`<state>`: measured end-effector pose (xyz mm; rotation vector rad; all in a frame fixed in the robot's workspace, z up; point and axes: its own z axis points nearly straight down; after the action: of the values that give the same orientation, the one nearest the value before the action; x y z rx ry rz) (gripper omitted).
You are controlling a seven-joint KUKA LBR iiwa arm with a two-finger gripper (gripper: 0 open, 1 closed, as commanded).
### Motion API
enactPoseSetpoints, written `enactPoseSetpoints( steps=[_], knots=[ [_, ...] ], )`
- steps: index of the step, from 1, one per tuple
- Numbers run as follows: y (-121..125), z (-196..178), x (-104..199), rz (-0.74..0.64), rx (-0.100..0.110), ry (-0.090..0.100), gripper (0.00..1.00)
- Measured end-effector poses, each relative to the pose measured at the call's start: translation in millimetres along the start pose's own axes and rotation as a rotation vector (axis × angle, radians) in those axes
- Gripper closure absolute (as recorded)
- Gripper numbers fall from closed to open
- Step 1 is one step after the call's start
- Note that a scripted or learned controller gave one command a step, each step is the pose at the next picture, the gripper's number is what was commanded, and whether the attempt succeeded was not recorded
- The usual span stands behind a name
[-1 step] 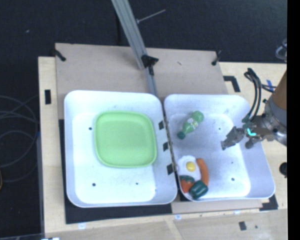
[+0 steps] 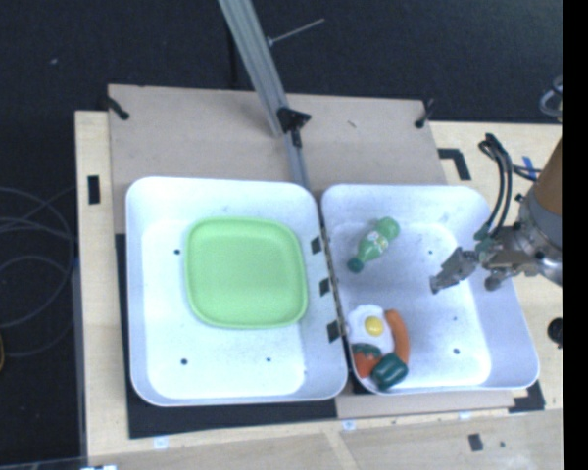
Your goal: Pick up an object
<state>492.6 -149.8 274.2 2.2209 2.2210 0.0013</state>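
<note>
In the right bin (image 2: 500,360) a small green bottle (image 2: 372,242) lies tilted near the far left corner. A toy fried egg (image 2: 370,324), an orange carrot (image 2: 400,332) and a red and green piece (image 2: 380,366) cluster at the near left corner. My gripper (image 2: 466,280) hangs over the right half of this bin, to the right of the bottle and up-right of the cluster. Its two fingers stand apart, open, with nothing between them.
The left bin (image 2: 157,360) holds a square light-green plate (image 2: 245,271). A grey metal pole (image 2: 260,57) slants down to the divider between the bins. Bare white floor lies in the middle and near right of the right bin.
</note>
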Motion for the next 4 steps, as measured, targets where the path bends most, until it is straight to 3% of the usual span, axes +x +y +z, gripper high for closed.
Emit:
enactPoseSetpoints(
  steps=[3, 4],
  knots=[
    [-1.0, 172.9, -13.0, 0.001, 0.005, 0.000, 0.00],
    [0.4, 160.3, -13.2, 0.002, 0.000, 0.001, 1.00]
  ],
)
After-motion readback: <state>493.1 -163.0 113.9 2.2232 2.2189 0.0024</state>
